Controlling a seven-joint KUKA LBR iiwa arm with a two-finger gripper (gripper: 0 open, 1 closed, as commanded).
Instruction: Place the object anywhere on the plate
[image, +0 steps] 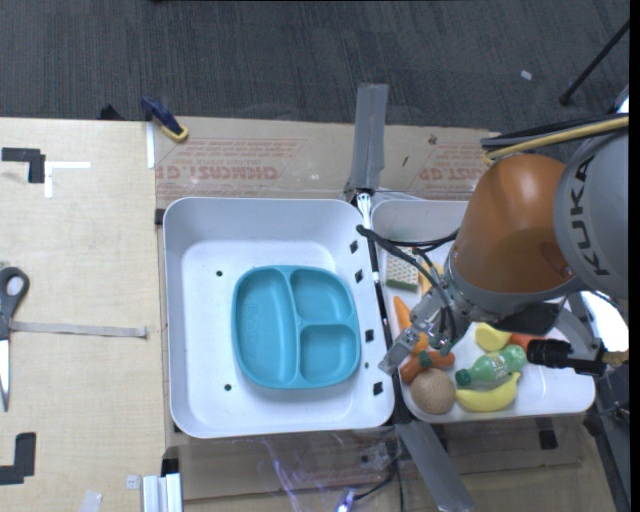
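Observation:
A teal plate (296, 326) with three compartments lies in the left white bin (190, 300). The right bin (560, 398) holds toy food: an orange carrot (401, 312), a brown round piece (433, 392), a yellow banana (488, 399), a green bottle-like piece (490, 367) and a yellow piece (490, 336). My gripper (425, 338) hangs low over the left part of the right bin, among the carrot and small orange-red pieces (437, 359). The arm's orange band (515, 225) covers much of that bin.
Scissors (8, 320) lie on the wooden bench at the far left. A blue-and-yellow clip (164, 117) sits near the cardboard at the back. A grey strut (370, 135) rises between the two bins. Cables run beside the arm on the right.

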